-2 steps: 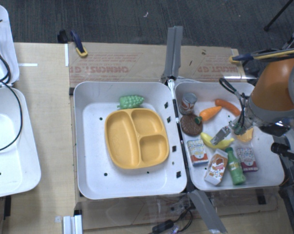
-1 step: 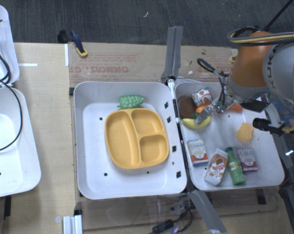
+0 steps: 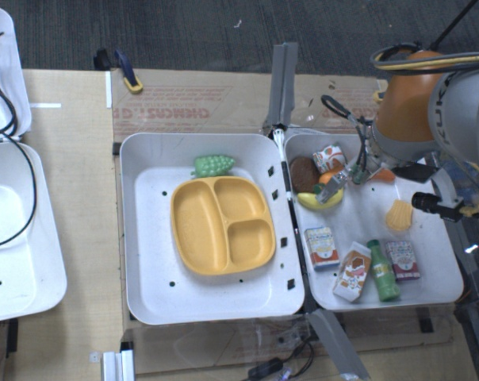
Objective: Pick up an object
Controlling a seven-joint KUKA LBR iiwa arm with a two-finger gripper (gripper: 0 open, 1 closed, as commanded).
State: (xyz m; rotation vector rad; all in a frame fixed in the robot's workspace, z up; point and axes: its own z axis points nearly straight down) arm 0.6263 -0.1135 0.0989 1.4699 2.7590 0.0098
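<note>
One arm, gripper [image 3: 340, 176] low in right bin [image 3: 442, 292], upper-left corner, directly over banana [image 3: 319, 201]. Banana long axis runs roughly left-right, curved, beside brown ball [image 3: 304, 173]. Gripper opening: cannot tell; nothing seen held. Judgement: banana nearest target, just below-left of gripper.
</note>
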